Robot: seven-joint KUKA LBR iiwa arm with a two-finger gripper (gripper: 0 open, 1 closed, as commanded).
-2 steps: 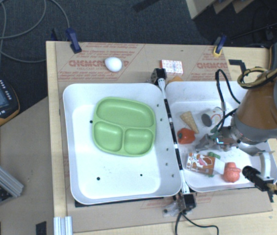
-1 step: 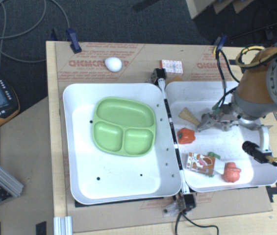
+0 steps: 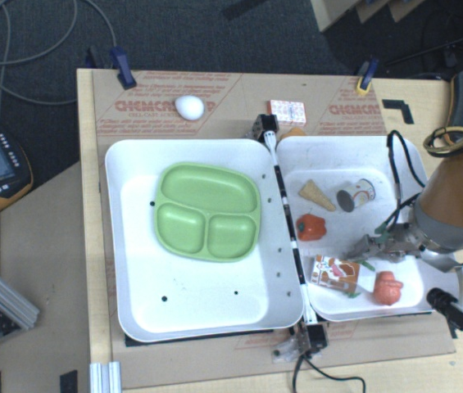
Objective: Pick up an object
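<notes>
The right bin (image 3: 407,158) holds several small objects: a tan cone (image 3: 314,192), a red pepper-like piece (image 3: 310,227), a grey cylinder (image 3: 346,200) beside a clear ring (image 3: 365,191), a printed snack packet (image 3: 335,273) and a pink-red toy (image 3: 388,288). My gripper (image 3: 372,248) reaches in from the right and hangs low over the bin's middle, just above and right of the packet and just up-left of the pink-red toy. Nothing is visibly held.
The left bin (image 3: 133,293) carries a green divided plate (image 3: 207,211). Behind the bins, on the cardboard, lie a white egg-shaped object (image 3: 188,106) and a small patterned box (image 3: 288,110). Blue clamps (image 3: 121,66) hold the board's back edge. A black cable (image 3: 395,166) loops above the arm.
</notes>
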